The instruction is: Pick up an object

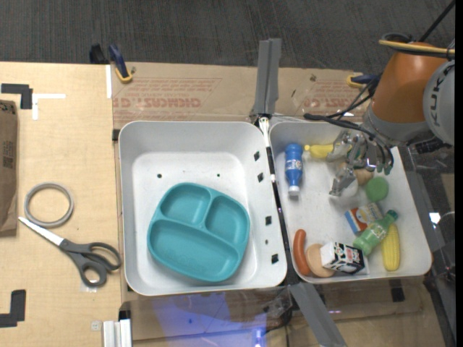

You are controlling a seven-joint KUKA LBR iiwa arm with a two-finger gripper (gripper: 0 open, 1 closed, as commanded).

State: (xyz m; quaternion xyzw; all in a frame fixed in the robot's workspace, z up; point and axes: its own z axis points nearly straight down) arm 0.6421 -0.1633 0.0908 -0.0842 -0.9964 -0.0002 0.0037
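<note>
End effector (347, 176) is hung low in the right bin (414, 194), toward 12 o'clock, likely for a pick; finger spread cannot be told; nothing is seen gripped.

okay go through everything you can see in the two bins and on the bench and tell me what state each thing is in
gripper: low in the right bin, nothing visibly between its fingers
teal divided plate: right way up in the left bin
blue bottle: lying down
green bottle: lying down
corn cob: lying flat
milk carton: tipped on its side
hot dog: lying flat
scissors: closed, on the bench
tape roll: lying flat
</note>
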